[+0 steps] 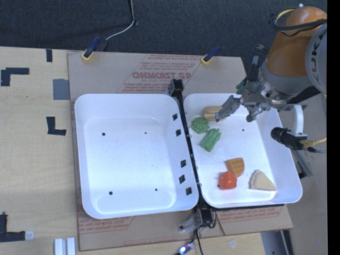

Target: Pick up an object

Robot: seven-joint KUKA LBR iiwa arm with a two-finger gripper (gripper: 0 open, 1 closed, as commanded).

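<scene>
Toy food [211, 139], smooth and lumpy, in glossy right bin [276, 158]; end effector [227, 109] above, finger state indiscernible.

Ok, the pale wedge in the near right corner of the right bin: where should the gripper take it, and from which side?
Probably from straight above, closing across the wide back half of the pale wedge. It lies flat and tapers to a point, so the tip gives little to pinch. The bin wall crowds its right side, while the orange piece sits apart on its left.
</scene>
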